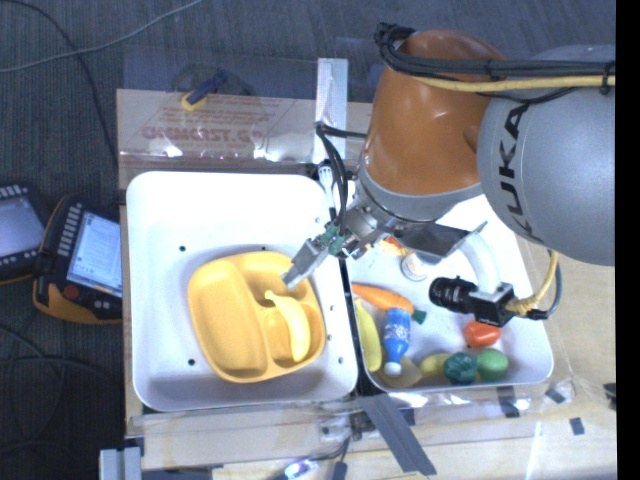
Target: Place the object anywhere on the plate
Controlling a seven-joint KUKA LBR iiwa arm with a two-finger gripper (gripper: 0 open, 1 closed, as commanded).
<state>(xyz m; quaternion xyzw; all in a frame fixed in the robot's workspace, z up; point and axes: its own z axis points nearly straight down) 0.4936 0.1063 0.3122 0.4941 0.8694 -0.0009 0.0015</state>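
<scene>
A yellow divided plate (222, 340) lies in the left white bin (160, 218), toward its front right. On the plate's right compartment rests a curved yellow piece like a banana (291, 328). My gripper (298, 270) hangs over the plate's upper right rim, just above and to the right of that piece, slanting down from the wrist on the right. I see nothing held in it. The orange and grey arm covers the back of the right bin.
The right bin (538, 360) holds a carrot (385, 296), a yellow banana (369, 340), a blue-and-white bottle (396, 334), a red tomato (483, 334) and green pieces (463, 368). A teach pendant (82, 260) lies left of the bench.
</scene>
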